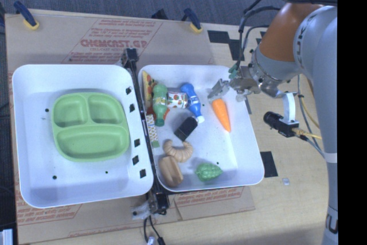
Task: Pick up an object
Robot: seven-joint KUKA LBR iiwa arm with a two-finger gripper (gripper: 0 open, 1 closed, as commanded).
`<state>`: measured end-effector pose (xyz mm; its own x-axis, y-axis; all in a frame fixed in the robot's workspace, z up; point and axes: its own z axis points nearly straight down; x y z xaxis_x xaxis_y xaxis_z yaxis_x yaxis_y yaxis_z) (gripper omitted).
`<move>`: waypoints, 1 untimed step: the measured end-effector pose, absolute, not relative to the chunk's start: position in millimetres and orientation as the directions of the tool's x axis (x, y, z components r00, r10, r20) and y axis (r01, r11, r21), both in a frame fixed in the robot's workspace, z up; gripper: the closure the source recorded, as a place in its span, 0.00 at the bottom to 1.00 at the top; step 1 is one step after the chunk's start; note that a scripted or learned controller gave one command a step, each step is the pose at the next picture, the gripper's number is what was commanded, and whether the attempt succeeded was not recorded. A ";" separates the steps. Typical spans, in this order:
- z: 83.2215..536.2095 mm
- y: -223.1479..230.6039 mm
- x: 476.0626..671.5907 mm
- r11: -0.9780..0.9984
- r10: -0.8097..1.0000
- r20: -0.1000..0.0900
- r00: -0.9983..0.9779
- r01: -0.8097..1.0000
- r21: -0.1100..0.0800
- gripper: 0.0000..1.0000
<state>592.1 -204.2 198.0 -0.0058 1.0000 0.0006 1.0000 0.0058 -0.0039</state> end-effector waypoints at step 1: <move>107.1 -209.9 593.6 0.159 0.987 -0.002 -0.159 0.987 0.008 0.00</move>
